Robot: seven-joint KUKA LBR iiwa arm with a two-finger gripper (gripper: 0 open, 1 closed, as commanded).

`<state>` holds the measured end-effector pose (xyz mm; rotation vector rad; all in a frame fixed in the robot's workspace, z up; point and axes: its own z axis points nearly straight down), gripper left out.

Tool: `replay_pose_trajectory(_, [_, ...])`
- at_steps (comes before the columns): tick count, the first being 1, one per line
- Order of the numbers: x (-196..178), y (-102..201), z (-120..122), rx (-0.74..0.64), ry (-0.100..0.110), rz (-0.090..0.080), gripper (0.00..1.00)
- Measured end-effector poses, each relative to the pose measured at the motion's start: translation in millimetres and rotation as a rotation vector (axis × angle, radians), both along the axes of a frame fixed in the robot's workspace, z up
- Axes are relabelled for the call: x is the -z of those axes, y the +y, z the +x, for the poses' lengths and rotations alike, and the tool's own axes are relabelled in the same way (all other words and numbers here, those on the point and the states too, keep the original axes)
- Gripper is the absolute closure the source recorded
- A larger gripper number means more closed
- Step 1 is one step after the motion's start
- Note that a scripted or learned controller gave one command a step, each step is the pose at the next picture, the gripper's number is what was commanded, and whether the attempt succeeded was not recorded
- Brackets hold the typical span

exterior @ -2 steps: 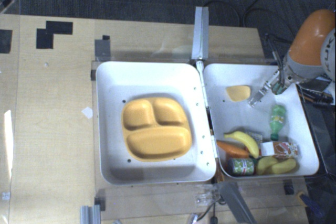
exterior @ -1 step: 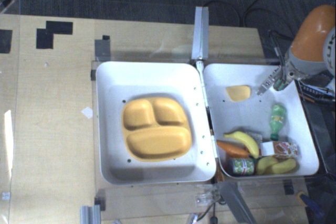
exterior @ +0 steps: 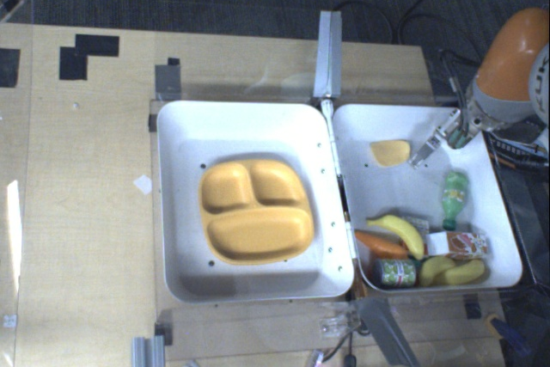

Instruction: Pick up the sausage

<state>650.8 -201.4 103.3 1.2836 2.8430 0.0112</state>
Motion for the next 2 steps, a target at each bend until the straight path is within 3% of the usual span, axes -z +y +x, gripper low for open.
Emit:
replay_pose_trajectory(1, [0.0,0.0,0.0,0.000,0.000,0.000,0.00])
replay_pose_trajectory(2, [14.2,-10.1,12.5,-0.298,0.038,-0.002,0.00])
